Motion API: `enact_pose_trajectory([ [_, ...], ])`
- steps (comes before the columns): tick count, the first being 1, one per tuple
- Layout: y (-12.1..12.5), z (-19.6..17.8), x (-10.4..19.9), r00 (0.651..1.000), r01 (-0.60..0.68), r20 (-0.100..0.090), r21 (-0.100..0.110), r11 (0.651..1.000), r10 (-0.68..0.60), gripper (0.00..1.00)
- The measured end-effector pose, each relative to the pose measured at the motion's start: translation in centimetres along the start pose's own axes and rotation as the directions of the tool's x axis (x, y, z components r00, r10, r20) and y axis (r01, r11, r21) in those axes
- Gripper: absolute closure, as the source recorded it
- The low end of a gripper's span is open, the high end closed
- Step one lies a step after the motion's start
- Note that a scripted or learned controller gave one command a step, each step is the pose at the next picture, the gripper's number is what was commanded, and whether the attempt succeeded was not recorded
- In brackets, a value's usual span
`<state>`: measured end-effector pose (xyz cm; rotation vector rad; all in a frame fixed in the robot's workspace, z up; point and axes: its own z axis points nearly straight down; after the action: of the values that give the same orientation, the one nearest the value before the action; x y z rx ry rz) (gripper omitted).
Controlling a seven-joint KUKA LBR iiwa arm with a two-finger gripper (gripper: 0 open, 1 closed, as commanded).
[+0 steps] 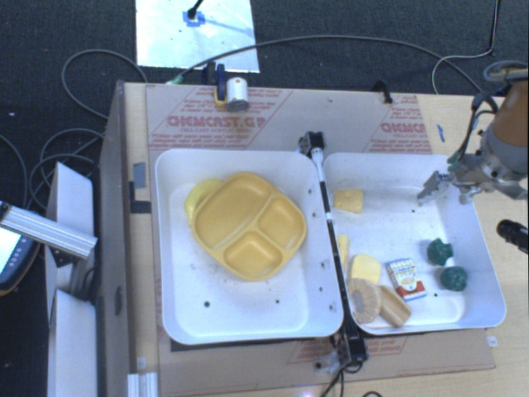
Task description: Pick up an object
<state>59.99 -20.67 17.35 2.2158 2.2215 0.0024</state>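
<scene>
Left bin has one big yellow divided tray, three compartments, sitting over a yellow plate. Right bin: three yellow cheese-like blocks, one bread roll, one small red-and-white carton, two green broccoli bits. Gripper hovers over the right bin's far edge, fingers spread, holding nothing.
</scene>
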Motion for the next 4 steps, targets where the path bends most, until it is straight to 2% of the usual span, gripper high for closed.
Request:
enact_pose_trajectory([
  [1,-1.0,6.0,0.1,1.0,-0.001,-0.002,0.004,1.0,0.001,0.0],
  [2,-3.7,3.8,0.0,1.0,-0.001,-0.001,0.002,1.0,0.001,0.0],
  [3,-5.7,8.9,0.0,1.0,-0.002,-0.001,0.003,1.0,0.002,0.0],
  [4,-5.6,7.8,0.0,1.0,-0.001,-0.001,0.0,1.0,0.001,1.0],
])
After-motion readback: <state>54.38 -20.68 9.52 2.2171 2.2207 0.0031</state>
